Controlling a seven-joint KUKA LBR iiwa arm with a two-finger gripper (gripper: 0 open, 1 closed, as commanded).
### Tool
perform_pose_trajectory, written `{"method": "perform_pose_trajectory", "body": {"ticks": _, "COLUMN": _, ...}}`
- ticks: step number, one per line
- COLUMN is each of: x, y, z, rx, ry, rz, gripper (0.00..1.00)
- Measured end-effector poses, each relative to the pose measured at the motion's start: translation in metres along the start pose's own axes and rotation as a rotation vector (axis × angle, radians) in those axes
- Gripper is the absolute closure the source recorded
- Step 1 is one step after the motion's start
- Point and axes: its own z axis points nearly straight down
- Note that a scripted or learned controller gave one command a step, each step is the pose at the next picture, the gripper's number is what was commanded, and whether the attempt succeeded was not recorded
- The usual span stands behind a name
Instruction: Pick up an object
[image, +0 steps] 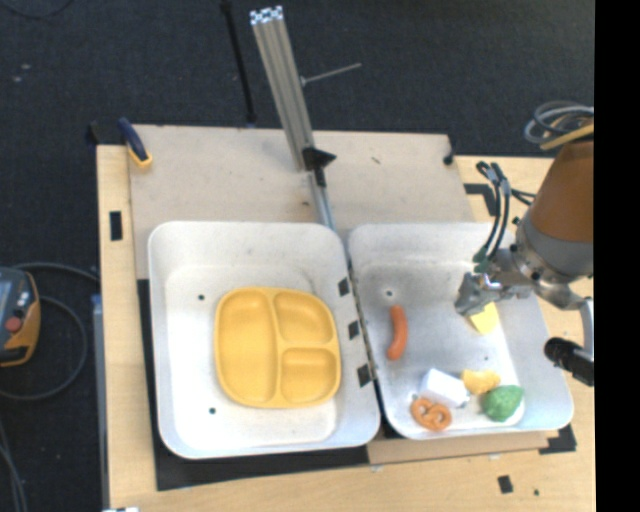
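The camera view looks down at a slant on the counter, whose near edge carries two shallow white bins side by side. Nearest in the right bin, along its front wall, lie an orange pretzel-shaped toy, a small white block touching it from behind, a yellow piece just beside the block, and a green lumpy toy at the front right corner. A little farther back, near the bin's left side, an orange sausage-shaped toy lies lengthwise, well apart from the rest. In the left bin a yellow divided plate with three compartments rests flat near the middle.

Farther in, toward the right bin's right side, the claw hangs low with a yellow wedge directly beneath its tip and touching it; whether the claw is apart, together or clamped on the wedge cannot be told. Behind it rises the arm's orange band. Beyond the bins, a grey metal post slants upward from the counter's far part.
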Motion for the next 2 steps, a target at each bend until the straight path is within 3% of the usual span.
{"method": "perform_pose_trajectory", "body": {"ticks": 2, "x": 0.121, "y": 0.008, "z": -0.002, "rx": 0.001, "ry": 0.002, "rz": -0.002, "gripper": 1.00}}
